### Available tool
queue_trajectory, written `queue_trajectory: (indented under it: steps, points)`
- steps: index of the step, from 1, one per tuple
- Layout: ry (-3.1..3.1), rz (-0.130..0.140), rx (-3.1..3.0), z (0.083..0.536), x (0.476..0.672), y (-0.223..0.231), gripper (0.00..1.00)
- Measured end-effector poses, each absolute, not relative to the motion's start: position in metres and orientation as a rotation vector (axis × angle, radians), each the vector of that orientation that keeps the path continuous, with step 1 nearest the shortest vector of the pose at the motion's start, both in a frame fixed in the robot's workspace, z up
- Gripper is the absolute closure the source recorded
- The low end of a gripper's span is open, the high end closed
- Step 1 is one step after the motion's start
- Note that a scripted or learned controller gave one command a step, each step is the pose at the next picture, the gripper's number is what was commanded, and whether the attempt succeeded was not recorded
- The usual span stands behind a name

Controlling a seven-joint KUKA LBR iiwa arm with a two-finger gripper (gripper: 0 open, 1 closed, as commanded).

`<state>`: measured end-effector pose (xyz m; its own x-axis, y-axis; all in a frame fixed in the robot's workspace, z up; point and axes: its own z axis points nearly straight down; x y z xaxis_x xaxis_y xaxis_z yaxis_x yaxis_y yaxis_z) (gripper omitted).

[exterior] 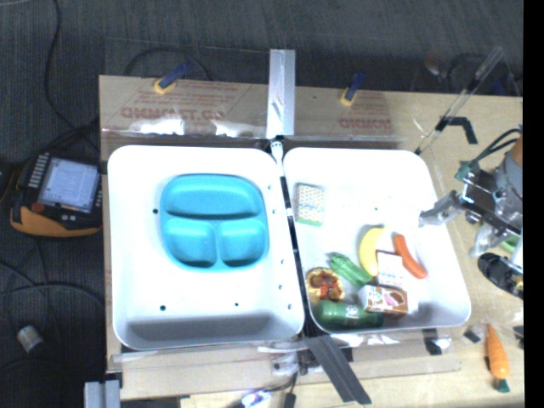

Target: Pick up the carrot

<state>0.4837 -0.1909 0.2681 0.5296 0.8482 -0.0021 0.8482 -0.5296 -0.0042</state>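
The worktop [76, 381] carries two shallow white bins side by side. The left bin [136, 296] holds a blue divided tray [214, 219], set a little toward the bin's far edge, with one wide compartment on the far side and two smaller ones on the near side. The right bin [365, 172] has its contents crowded into the near half: a small green-and-white packet [309, 202] lies alone near the bin's left wall, a yellow banana [370, 246] sits toward the middle, a green vegetable [350, 267] lies just beside it on the left, and a dark green cucumber [348, 315] rests along the near wall next to a brown, mixed-coloured item [324, 284] and a small printed box [384, 297]. The carrot [409, 256] lies tilted in the right bin, near its right wall and just right of the banana, close to a small white card [389, 270]. The claw [486, 202] sits at the worktop's right edge, outside the right bin and apart from the carrot; how far it is open I cannot tell, and nothing is seen in its grip. A second orange carrot-like toy [497, 359] lies on the worktop's near right corner, outside both bins.
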Motion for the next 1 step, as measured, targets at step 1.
queue_trajectory:
  steps: [1]
  points:
    - [-1.522,0.006,-2.745,0.2681,0.4836,-0.191,0.0]
